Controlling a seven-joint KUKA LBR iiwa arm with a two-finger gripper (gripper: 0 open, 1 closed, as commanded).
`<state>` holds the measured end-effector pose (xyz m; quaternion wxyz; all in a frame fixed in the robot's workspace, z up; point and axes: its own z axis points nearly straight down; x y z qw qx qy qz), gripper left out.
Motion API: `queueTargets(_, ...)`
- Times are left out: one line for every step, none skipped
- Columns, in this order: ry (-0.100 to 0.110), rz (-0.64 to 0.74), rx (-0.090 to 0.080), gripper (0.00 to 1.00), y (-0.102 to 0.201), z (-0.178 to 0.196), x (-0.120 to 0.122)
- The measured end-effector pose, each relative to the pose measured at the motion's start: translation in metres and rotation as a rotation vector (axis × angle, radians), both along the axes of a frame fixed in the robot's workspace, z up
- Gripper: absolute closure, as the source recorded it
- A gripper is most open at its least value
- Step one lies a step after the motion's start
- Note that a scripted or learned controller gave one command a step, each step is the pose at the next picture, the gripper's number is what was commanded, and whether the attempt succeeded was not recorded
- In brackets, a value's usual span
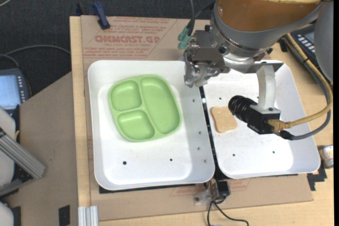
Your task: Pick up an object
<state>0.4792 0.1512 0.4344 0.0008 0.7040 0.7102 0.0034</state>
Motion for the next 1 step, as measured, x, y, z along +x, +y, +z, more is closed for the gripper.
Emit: queueTargets(0.002,-0.007,-0.003,1.00,-0.0041,0.0083,0.0006)
